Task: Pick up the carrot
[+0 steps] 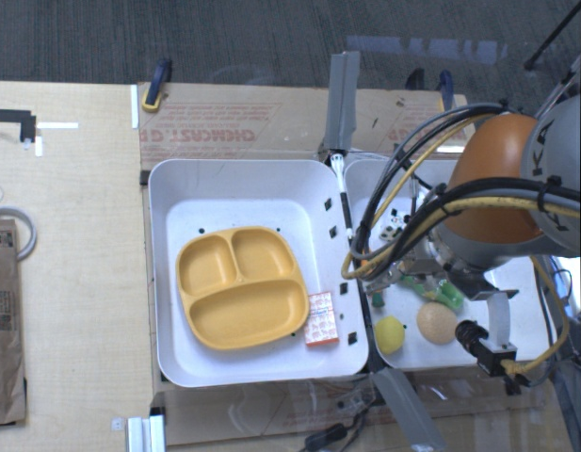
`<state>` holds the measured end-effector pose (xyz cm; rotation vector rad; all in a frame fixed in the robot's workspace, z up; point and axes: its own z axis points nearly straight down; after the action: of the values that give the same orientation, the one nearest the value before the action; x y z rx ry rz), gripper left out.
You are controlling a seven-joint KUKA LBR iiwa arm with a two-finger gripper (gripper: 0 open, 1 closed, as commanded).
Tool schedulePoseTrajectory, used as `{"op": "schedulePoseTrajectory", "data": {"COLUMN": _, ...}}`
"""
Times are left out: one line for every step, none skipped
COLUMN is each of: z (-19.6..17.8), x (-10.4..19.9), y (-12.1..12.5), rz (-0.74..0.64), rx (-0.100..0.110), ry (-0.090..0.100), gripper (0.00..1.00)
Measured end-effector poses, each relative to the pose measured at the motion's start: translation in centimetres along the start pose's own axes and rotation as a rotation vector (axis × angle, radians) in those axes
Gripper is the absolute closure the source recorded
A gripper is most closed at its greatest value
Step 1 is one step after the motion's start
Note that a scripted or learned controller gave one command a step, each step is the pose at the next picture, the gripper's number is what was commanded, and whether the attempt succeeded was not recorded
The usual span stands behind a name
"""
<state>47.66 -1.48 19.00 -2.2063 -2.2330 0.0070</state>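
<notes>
From the camera view above the table (pixel 64 252), the arm (pixel 502 191) reaches in from the right and hangs low over the right bin (pixel 544 347), its orange band and a bundle of black and yellow cables (pixel 403 205) covering much of that bin. The end effector (pixel 417 271) sits somewhere under the wrist and cables near the bin's left side; whether it is apart or together I cannot tell, and nothing can be seen gripped in it. No carrot can be made out with any certainty: the right bin shows a yellow lemon-like fruit (pixel 390 333), a tan rounded item (pixel 437 324) beside it, and a green piece (pixel 447 296) just above them, partly under the arm. If the carrot is in this bin, it is likely hidden beneath the wrist. The left bin (pixel 177 196) holds a yellow divided plate (pixel 243 287) and a small red-and-white packet (pixel 321 319) touching its lower right edge. Judging from this, the pick is not yet shown as done: the arm is down in the working bin, at the reaching or grasping stage, and the lift with the carrot visibly held is left.
</notes>
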Motion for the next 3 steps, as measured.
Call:
{"op": "schedulePoseTrajectory", "data": {"z": -12.3, "x": -6.3, "y": 0.5, "rz": -0.094, "rx": -0.002, "ry": -0.001, "gripper": 0.00}}
{"op": "schedulePoseTrajectory", "data": {"z": -1.3, "x": -1.1, "y": 0.0, "rz": -0.479, "rx": -0.002, "ry": 0.000, "gripper": 0.00}}
{"op": "schedulePoseTrajectory", "data": {"z": -0.1, "x": 5.9, "y": 0.1, "rz": -0.591, "rx": -0.002, "ry": -0.001, "gripper": 0.00}}
